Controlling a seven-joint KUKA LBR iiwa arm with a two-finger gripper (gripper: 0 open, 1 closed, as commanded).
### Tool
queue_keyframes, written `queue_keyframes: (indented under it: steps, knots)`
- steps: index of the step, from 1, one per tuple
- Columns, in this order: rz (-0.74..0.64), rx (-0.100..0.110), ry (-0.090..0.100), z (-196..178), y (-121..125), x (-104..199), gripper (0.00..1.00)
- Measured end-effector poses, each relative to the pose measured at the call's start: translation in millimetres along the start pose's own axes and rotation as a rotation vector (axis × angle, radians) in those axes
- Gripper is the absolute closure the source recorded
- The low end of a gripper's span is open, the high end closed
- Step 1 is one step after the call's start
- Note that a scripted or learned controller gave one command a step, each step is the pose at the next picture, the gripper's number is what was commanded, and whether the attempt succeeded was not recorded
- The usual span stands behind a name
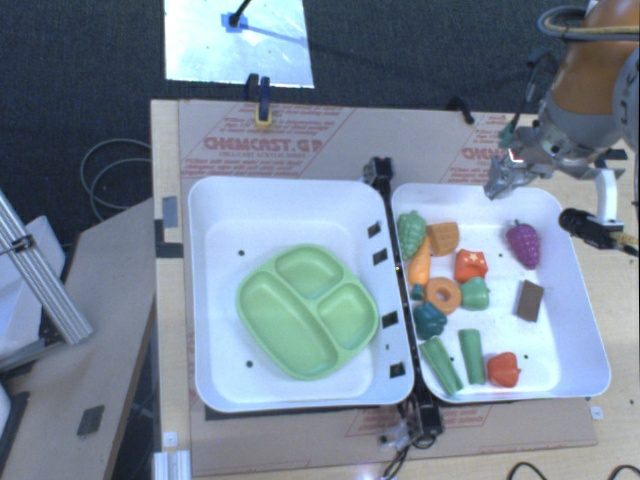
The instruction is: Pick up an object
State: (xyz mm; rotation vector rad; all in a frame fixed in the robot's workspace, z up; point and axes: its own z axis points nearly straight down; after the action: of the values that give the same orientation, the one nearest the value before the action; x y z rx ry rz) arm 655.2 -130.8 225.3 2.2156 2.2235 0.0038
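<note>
Your tool (500, 181) hangs over the far rim of the right bin (585, 298), up near that bin's back edge, and from this slant you cannot tell how it stands; nothing shows in its grip. The grey arm with its orange band (600, 73) reaches in above it from the right. Just below the tool and a little to its right, the purple grape bunch (523, 242) lies on the bin floor, the nearest thing to it. Below and to the tool's left sit the orange block (443, 237) and the green leafy piece (411, 232), side by side, with the carrot (421, 263) running down from them. The red pepper piece (470, 264) lies almost straight below the tool, and under that the orange ring (441, 294) rests just beside a green pepper piece (474, 293). The brown block (528, 300) lies well below the grapes. Farther from the tool, at the bin's near side, you have the dark teal piece (430, 320), two green sticks (441, 364) and (471, 355), and a red tomato (503, 369). Well off to the tool's left, the left bin (215, 218) holds a light green divided plate (305, 310). Both bins rest on a cardboard sheet (300, 143) on the bench (110, 268).
</note>
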Motion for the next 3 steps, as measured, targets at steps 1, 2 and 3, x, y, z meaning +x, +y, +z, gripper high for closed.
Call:
queue_keyframes:
  steps: [1,2,3]
  knots:
    - [-0.002,0.005,0.001,9.0,-35.2,33.1,1.00]
    - [-0.004,0.005,0.002,-0.1,-74.8,79.3,1.00]
    - [-0.004,0.005,0.002,-0.1,-100.2,115.3,1.00]
